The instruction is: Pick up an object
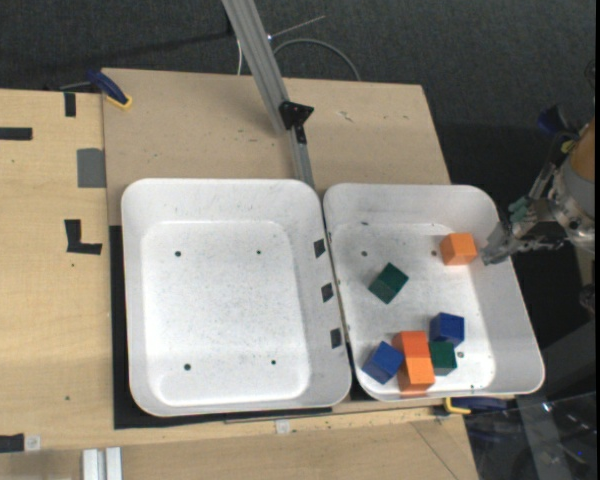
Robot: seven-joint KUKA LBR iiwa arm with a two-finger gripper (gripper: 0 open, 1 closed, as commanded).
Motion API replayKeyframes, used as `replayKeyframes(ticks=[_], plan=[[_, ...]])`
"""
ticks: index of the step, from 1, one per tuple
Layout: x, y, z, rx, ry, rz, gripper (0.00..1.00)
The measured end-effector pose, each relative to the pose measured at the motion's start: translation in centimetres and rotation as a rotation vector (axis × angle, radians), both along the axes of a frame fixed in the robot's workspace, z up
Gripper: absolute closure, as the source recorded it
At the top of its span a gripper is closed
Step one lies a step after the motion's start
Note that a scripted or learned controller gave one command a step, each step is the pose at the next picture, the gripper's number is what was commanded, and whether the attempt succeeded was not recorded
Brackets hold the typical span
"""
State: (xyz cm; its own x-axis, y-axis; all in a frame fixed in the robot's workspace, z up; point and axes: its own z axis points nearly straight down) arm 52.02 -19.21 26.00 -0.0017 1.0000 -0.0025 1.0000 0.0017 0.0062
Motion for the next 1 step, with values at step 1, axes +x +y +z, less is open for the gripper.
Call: replayKeyframes(ticks=[1], plan=[[0.06,0.05,0.76,0.002,0.006,0.000,1.00]])
